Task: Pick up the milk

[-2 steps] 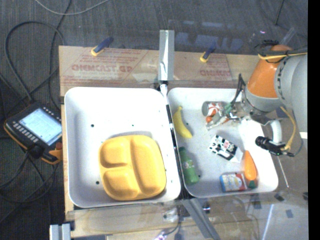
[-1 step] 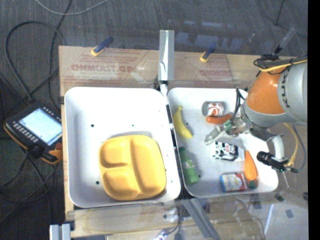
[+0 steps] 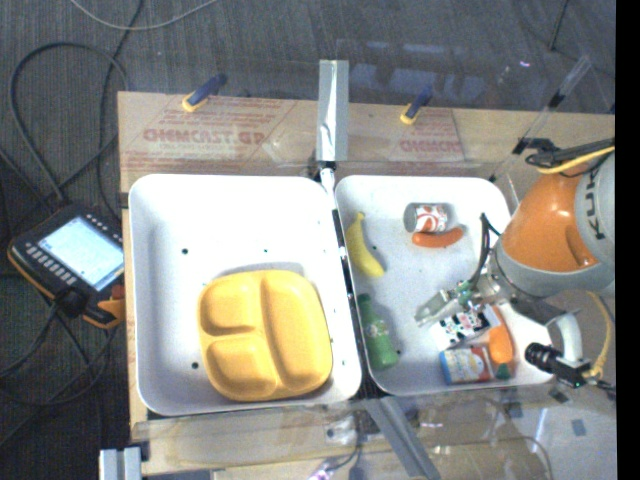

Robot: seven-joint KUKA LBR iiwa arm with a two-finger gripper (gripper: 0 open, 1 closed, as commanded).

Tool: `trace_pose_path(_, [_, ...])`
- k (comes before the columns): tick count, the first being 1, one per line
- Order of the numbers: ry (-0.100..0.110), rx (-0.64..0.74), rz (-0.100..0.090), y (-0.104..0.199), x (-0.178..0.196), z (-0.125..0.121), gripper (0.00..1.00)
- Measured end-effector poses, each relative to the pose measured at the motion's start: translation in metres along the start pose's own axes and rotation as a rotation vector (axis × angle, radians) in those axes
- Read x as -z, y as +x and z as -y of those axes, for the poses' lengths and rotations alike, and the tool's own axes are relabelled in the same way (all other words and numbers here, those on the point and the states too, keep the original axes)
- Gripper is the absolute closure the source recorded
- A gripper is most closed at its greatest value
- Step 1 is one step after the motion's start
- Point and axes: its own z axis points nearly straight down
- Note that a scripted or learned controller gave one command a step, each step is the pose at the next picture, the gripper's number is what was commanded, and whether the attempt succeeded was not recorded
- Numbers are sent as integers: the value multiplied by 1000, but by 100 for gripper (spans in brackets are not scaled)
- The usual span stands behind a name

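Two white bins sit side by side, and everything that matters is in the right bin (image 3: 400, 193). Far to the left of the gripper (image 3: 452, 306), in the other bin, lies a yellow divided tray (image 3: 265, 334), smooth moulded plastic with rounded corners. Closer, still to the left, lie a curved yellow banana (image 3: 362, 248) and below it a green bottle (image 3: 378, 331), glossy. Above the gripper are a small red and white can (image 3: 430, 215) and an orange carrot-like piece (image 3: 440, 237).

One relation decides the move: the milk (image 3: 470, 365), a small carton with blue print, lies just below the gripper and slightly to its right, with its long axis running left to right. An orange round object (image 3: 499, 348) touches its right end. I judge that the metal fingers stand apart, holding nothing.
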Motion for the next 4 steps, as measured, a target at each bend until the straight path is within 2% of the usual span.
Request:
trace_pose_path(1, [0, 340, -3, -21, 0, -2, 0])
trace_pose_path(2, [0, 573, -7, -43, -1, -13, 0])
trace_pose_path(3, [2, 509, 1, -30, -1, -21, 0])
trace_pose_path(4, [-3, 506, 0, -29, 8, -23, 100])
